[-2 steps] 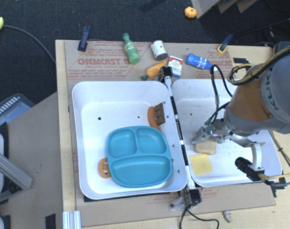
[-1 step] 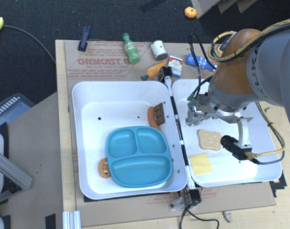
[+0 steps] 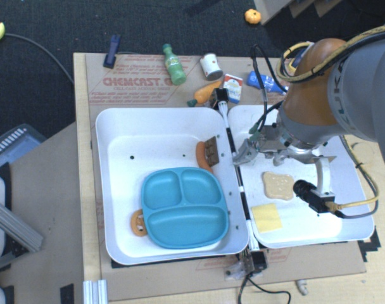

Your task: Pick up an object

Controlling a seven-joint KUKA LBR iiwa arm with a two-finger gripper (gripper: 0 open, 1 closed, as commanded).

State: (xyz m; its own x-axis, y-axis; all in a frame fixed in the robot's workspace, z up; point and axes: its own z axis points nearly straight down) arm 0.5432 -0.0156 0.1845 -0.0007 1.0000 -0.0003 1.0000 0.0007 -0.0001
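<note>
My gripper (image 3: 263,155) hangs low over the back left part of the right bin (image 3: 351,230). Its fingers stand apart, open, with nothing between them. A beige toast slice (image 3: 278,185) lies just in front of it on the bin floor. A yellow square slice (image 3: 266,217) rests nearer the front edge. In the left bin (image 3: 116,138) sit a blue divided plate (image 3: 184,206), a brown piece (image 3: 208,154) against the right wall, and a small orange-brown piece (image 3: 138,223) tucked by the plate's left side.
Behind the bins, on the cardboard, lie a green bottle (image 3: 174,64), a white can (image 3: 210,65), a carrot (image 3: 205,94), a small carton (image 3: 232,87) and a blue packet (image 3: 265,81). The arm's bulk covers the right bin's back. A black cable-fed module (image 3: 309,195) hangs beside the toast.
</note>
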